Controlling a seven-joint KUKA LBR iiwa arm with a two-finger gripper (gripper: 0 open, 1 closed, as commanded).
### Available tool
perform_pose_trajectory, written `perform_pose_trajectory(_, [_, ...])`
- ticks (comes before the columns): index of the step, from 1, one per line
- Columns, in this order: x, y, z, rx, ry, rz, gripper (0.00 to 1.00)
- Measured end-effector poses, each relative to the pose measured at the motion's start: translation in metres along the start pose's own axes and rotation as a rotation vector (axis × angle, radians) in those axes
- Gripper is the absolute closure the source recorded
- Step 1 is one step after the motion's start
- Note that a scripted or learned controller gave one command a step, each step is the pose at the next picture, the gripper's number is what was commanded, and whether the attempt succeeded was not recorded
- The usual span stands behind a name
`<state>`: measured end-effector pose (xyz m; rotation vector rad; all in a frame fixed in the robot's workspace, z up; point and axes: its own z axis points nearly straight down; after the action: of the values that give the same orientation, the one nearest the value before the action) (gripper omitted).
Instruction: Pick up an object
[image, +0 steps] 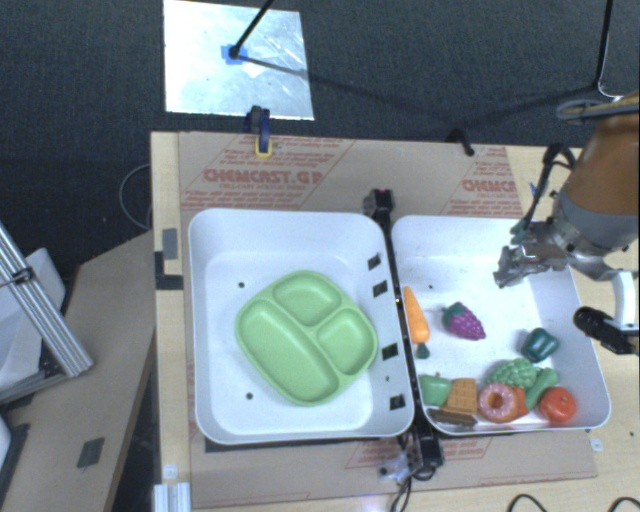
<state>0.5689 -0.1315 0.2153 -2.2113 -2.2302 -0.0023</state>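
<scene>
The right bin (450, 250) holds toy food: an orange carrot (416, 318) by its left wall, purple grapes (464, 321) near the middle, a dark green pepper (539, 344), green broccoli (518, 375), a pink donut (497, 402), a red tomato (558, 403), a brown cracker (461, 396) and a green piece (434, 388). My gripper (516, 266) hangs over the bin's upper right area, above and right of the grapes, with nothing visible between its fingers.
The left bin (225, 250) holds a light green divided plate (305, 337). A black divider with clips (390, 300) runs between the bins. The arm (600, 200) comes in from the right. A blue clamp (260, 127) sits at the bench's back edge.
</scene>
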Motion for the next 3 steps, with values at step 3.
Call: perform_pose_trajectory(3, [0.143,-0.034,-0.008,0.0,0.001,-0.001,1.0])
